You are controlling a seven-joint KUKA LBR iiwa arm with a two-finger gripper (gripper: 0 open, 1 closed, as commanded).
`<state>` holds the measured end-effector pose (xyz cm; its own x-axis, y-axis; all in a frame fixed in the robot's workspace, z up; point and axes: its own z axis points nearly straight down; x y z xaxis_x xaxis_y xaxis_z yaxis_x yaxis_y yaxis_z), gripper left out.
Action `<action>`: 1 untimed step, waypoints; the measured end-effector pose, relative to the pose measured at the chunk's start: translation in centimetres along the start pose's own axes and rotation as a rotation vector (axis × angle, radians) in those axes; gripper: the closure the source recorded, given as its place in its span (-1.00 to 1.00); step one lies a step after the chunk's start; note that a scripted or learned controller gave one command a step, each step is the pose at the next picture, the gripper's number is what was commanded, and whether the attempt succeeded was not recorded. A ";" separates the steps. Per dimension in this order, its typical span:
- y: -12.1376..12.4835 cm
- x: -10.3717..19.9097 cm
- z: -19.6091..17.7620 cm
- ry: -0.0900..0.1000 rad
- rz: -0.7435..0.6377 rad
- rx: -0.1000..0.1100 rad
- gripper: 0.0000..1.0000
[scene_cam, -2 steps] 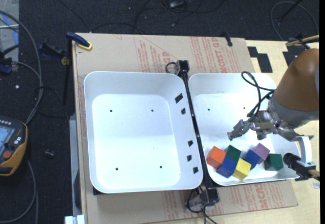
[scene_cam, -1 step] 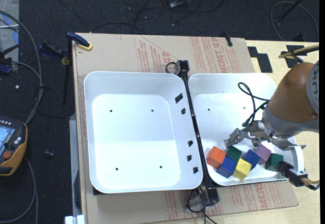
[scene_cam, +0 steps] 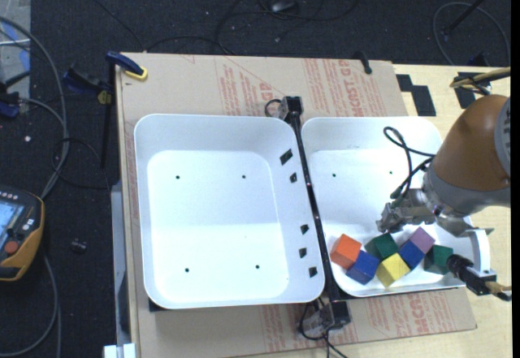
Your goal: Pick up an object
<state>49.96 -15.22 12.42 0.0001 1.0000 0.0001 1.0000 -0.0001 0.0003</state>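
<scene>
Six blocks sit bunched in the near corner of my right bin [scene_cam: 357,145]: orange [scene_cam: 346,250], blue [scene_cam: 363,266], yellow [scene_cam: 393,268], green [scene_cam: 381,247], purple [scene_cam: 422,239] and a darker green one [scene_cam: 439,258] by the near right edge. My gripper [scene_cam: 396,216] hangs just beyond them, over the green block; whether it is open or closed I cannot tell. Left of it lies the other bin [scene_cam: 154,186]. Both rest on a brown board [scene_cam: 341,84]. A yellow-tipped clamp [scene_cam: 127,66] sits at its far left corner. Dark carpet [scene_cam: 73,7] with cables lies beyond, and a yellow pendant [scene_cam: 16,230] lies at the left.
</scene>
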 end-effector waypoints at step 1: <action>0.0 0.5 -6.1 -0.001 -0.001 -0.004 1.00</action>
<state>50.01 -14.67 18.47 -0.0009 1.0000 -0.0008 1.0000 0.0009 0.0045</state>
